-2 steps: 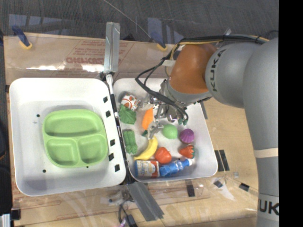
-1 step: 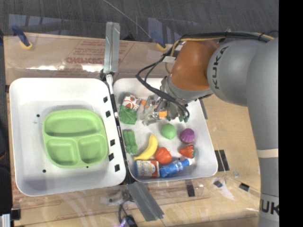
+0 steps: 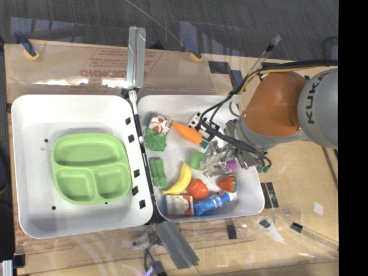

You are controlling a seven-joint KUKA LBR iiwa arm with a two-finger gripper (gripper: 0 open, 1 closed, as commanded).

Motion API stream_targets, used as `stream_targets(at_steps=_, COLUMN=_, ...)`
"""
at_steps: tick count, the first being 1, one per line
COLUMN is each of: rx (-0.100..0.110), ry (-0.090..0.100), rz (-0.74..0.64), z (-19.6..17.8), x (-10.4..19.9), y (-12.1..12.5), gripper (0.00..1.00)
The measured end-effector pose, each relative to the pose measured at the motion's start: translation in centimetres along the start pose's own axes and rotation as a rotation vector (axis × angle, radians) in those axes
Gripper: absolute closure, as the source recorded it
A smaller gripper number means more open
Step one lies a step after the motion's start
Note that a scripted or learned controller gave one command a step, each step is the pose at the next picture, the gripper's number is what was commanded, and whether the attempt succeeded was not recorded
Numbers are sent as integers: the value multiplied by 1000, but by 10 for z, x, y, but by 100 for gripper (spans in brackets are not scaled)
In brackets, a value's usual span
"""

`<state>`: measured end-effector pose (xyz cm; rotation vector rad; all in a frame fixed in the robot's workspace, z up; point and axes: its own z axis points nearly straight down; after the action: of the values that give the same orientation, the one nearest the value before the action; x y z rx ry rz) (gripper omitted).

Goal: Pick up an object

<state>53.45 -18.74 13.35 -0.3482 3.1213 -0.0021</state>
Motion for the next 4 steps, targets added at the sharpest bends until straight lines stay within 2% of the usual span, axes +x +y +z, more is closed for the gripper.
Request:
stream_targets(at_steps=1, rx=-2, ry=0, rz=-3, z=0, x=-1, y=2, gripper=0)
stream_targets(at_steps=2, rx=1, ry=-7, rz=109, z=31, x=15, y=69, gripper=0)
stream_targets(at_steps=3, rx=5, ry=-8, rz=33, z=35, x=-45, y=79, gripper=0)
stream_targets(at_steps=4, rx=9, ry=-17, rz=-41, z=34, x=-34, y=88, gripper=0)
